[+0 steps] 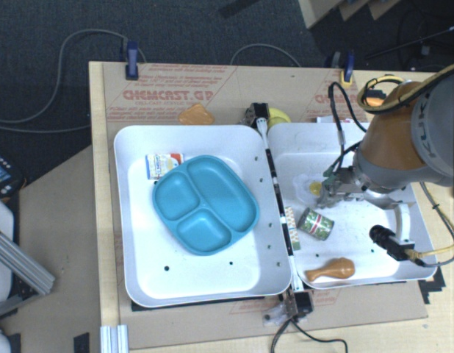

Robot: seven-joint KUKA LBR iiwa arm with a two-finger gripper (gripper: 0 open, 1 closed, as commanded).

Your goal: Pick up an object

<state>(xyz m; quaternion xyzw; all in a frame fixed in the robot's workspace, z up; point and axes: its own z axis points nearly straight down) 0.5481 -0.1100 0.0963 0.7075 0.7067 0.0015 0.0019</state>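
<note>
The arm (392, 134) was bent down into the right bin (374, 271), its claw (331, 190) set low beside a small green can (316, 224). Whether the claw was clenched could not be told.

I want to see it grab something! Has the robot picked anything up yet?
Not yet. Nothing looks lifted: the small green and white can and the tan wooden pear-shaped piece lie in the right white bin. The tool is low in that bin, just above the can. The grabbing and lifting are left.
</note>
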